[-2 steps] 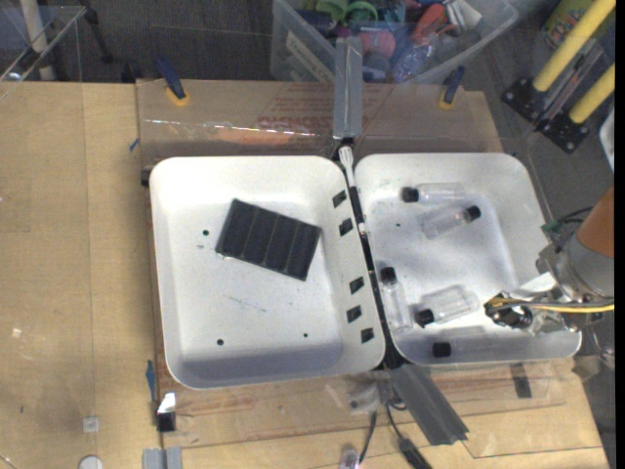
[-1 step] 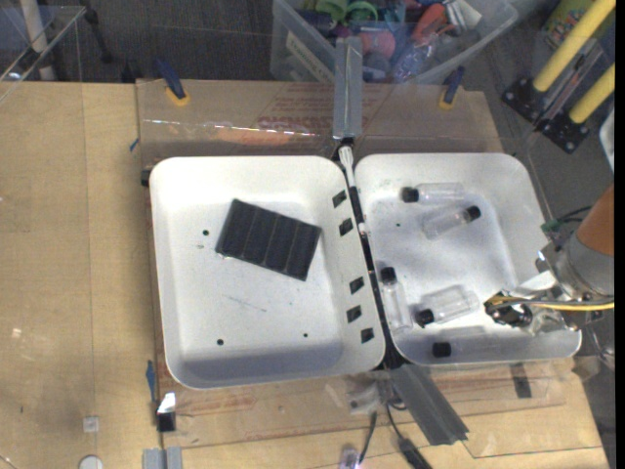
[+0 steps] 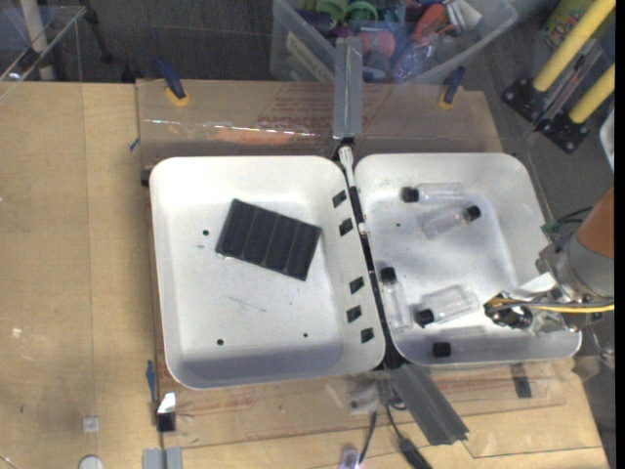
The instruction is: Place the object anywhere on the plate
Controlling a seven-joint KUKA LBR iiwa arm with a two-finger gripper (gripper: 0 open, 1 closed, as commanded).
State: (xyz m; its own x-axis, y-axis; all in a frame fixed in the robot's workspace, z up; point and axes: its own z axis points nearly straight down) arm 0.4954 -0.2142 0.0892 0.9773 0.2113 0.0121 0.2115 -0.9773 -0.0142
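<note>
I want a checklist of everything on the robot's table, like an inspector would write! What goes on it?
Surface: tan bench bearing two white bins side by side, left bin and right bin.
Job's things: dark ribbed plate lying flat in the left bin; clear bottles with black caps in the right bin, one near the back, one beside it, one near the front.
Clutter: small black cap loose at the right bin's front.
Grippers: gripper low over the right bin's front right corner; holding nothing that can be seen.
Cables: yellow wire at the wrist.
Surroundings: clear tub of coloured toys behind the bench.
</note>
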